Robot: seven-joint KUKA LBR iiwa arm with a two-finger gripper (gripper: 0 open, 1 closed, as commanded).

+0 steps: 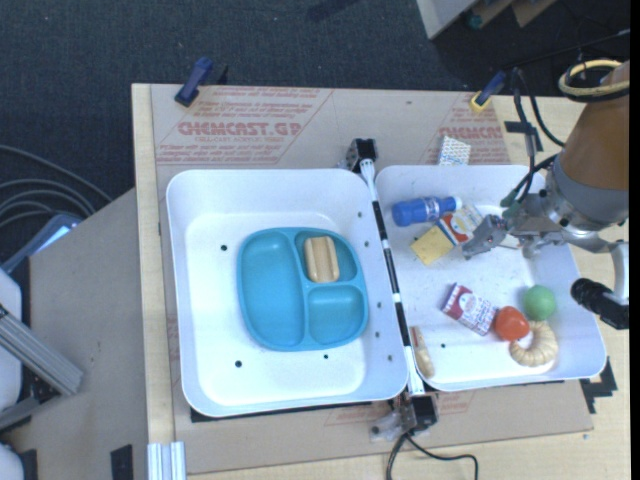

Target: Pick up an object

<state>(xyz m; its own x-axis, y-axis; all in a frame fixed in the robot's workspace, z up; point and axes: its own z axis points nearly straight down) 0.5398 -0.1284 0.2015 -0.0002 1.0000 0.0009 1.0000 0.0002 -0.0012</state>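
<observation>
Tool fingers spread over right bin, brown bench, dark carpet

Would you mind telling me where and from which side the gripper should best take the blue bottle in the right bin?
Grip the blue bottle across its middle, coming straight down from above. It lies on its side, its long axis running left to right, so its narrow width fits between fingers, though the yellow block lies close below it.

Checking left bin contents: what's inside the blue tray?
The blue divided tray holds one tan bread-like item, lying in its upper right compartment. The other compartments show bare blue plastic. Whatever is under the tan item is covered.
</observation>
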